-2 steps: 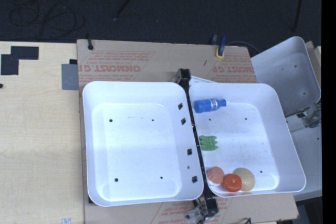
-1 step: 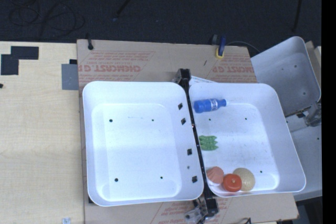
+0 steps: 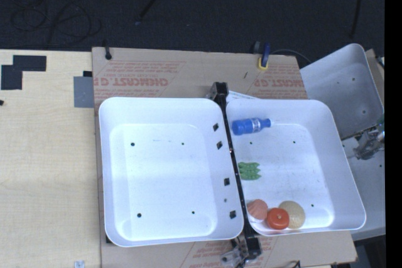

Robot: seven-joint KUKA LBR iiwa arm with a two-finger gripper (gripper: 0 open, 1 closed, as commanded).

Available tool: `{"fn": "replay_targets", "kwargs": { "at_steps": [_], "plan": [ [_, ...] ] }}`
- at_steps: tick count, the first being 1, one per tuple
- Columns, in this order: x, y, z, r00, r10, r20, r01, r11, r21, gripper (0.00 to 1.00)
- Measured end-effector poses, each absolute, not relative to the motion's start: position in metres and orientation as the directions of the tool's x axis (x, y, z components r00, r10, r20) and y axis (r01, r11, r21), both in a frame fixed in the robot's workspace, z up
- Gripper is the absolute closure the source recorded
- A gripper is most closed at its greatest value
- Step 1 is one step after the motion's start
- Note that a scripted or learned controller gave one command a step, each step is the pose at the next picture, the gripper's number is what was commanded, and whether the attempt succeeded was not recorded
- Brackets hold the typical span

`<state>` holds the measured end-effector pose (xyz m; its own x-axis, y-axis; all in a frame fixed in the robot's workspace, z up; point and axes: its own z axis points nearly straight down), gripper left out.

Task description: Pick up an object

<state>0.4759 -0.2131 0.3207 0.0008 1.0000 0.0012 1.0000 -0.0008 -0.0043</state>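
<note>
Objects for picking all lie untouched in the right bin [image 3: 342, 154]: a blue bottle [image 3: 250, 126] near its far-left corner, a green piece [image 3: 249, 171] mid-left, and a pink ball [image 3: 257, 208], red ball [image 3: 277, 218] and cream ball [image 3: 293, 213] crowded in the near corner. Nothing looks lifted yet, so the whole pick seems left to do; the end effector's state I cannot tell. The left bin [image 3: 107, 166] on the worktop [image 3: 44, 154] poses no obstacle, though the clustered balls and the bin wall may hamper a grasp.

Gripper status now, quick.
Gripper: at the right edge beside the right bin, too small and blurred to tell its state.
</note>
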Motion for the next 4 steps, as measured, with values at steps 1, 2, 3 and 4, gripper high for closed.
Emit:
{"fn": "replay_targets", "kwargs": {
  "at_steps": [1, 2, 3, 4],
  "plan": [
    [0.476, -0.214, 0.357, -0.001, 1.000, -0.001, 1.000, 0.001, 0.002, 1.00],
    [0.476, -0.213, 0.349, 0.000, 1.000, 0.000, 1.000, 0.000, -0.002, 1.00],
    [0.476, -0.214, 0.376, -0.001, 1.000, -0.001, 1.000, 0.001, 0.001, 1.00],
    [0.476, -0.213, 0.350, 0.001, 1.000, 0.001, 1.000, -0.001, -0.003, 1.00]
  ]
}}
